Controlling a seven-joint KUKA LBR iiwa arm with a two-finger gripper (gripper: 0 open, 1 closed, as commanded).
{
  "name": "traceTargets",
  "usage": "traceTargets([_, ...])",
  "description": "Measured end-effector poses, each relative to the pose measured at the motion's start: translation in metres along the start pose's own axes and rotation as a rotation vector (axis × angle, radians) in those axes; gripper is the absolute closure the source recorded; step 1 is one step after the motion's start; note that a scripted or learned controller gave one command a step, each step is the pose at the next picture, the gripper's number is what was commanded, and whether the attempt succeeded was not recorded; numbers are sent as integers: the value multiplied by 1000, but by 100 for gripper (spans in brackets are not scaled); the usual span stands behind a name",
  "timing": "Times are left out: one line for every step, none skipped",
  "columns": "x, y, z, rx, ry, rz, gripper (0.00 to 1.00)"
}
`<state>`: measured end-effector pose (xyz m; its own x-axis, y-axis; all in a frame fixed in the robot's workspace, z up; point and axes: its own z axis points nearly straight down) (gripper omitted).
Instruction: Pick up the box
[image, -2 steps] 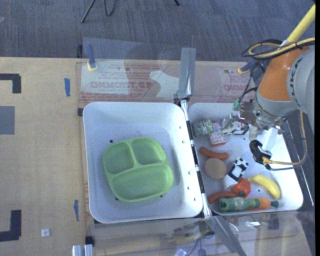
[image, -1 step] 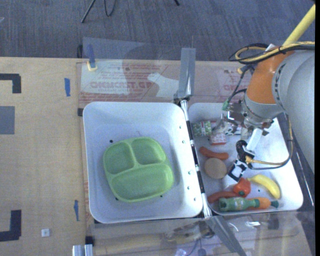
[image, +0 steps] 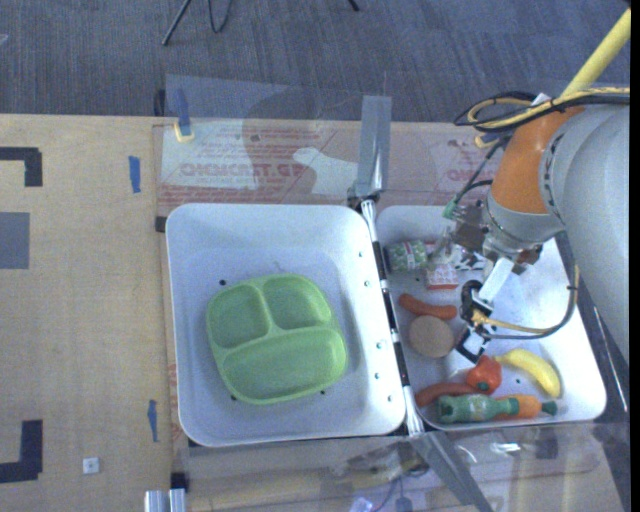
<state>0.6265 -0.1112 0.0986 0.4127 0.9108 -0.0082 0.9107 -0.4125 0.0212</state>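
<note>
Camera view — box (image: 408, 256) beside sausage (image: 428, 306)

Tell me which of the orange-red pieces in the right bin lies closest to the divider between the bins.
The carrot at the bin's front: its left tip nearly reaches the divider. The sausage and the tomato lie farther right.

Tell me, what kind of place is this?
Probably a robot lab: a grey arm reaches over two white bins, one holding a green divided plate, the other toy food like a banana.
</note>
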Motion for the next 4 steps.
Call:
traceTargets([6,0,-9,0,10,-4,100])
traceTargets([-23,28,13,22,3,497,100])
traceTargets([41,-40,-106,24,2,577,100])
traceTargets([62,-87,-145,27,4,322,100])
